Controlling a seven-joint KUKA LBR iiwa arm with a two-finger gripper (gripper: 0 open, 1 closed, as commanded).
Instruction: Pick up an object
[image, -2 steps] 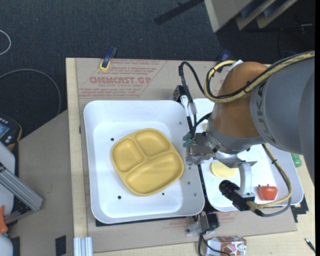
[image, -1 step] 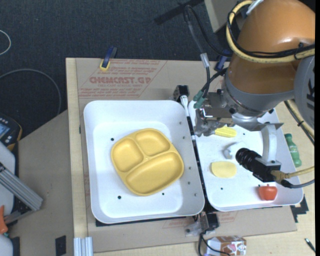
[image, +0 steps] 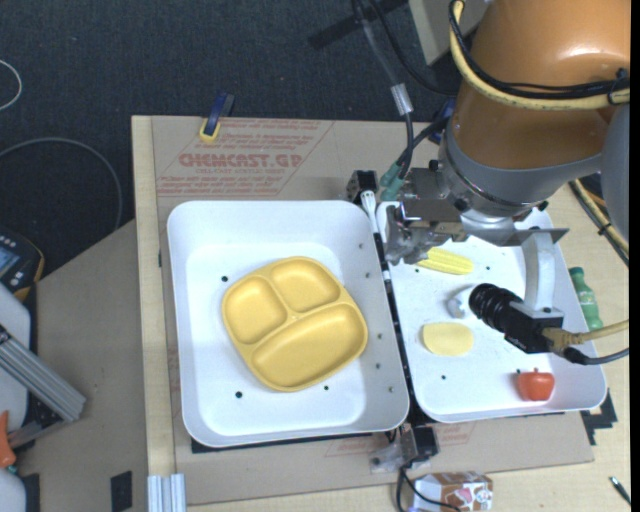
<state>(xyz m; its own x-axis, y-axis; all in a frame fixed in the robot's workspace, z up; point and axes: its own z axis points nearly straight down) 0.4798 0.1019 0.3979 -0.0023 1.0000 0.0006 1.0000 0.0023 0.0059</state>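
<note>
Arm (image: 540, 90) partly beyond top edge

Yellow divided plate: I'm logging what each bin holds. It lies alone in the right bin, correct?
Not quite. The camera view shows the yellow divided plate lying alone in the left bin, not the right bin.

Left bin (image: 200, 260) and right bin (image: 470, 398): white, sparse small black dots. Plate (image: 293, 322): plain mustard yellow. Ridged piece (image: 445, 263): bright yellow. Disc (image: 448, 339): pale yellow. Red piece (image: 536, 386): red-orange. Green item (image: 583, 295) at right rim. Surface (image: 150, 200): tan, faded red lettering. Arm (image: 540, 60): orange over grey.
</note>
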